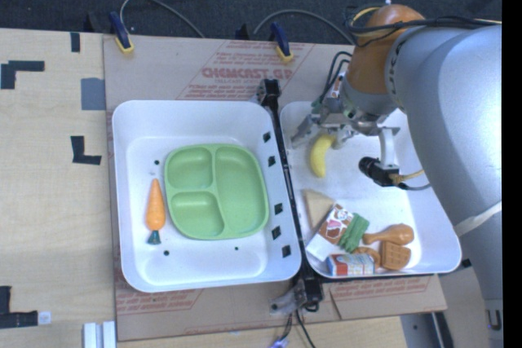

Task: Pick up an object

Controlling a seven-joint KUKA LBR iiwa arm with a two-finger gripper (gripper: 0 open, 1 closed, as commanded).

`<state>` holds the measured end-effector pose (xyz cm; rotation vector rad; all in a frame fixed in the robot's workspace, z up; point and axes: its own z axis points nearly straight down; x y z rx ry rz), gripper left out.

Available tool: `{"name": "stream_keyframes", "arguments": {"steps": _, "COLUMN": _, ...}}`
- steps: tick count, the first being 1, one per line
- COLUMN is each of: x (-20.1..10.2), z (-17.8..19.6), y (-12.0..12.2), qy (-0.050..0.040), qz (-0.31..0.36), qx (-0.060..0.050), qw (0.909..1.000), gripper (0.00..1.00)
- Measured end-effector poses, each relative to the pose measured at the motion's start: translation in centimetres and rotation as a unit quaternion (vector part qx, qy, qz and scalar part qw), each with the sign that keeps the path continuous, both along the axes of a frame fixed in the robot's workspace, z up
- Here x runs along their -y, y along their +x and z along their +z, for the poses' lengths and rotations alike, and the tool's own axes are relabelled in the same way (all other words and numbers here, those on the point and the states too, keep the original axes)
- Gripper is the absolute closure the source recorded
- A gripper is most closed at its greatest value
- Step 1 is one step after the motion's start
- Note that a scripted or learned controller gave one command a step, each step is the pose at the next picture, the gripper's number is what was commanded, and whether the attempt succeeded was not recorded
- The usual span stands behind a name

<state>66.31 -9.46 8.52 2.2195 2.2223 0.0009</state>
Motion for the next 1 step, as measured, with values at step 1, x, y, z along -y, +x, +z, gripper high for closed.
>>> {"name": "stream_keyframes", "arguments": {"steps": 1, "x": -0.02, "z": 1.01, "y": 0.02, "qy": -0.0006, "qz": 0.001, "qx": 0.000, "qw": 1.0000, "gripper": 1.00}}
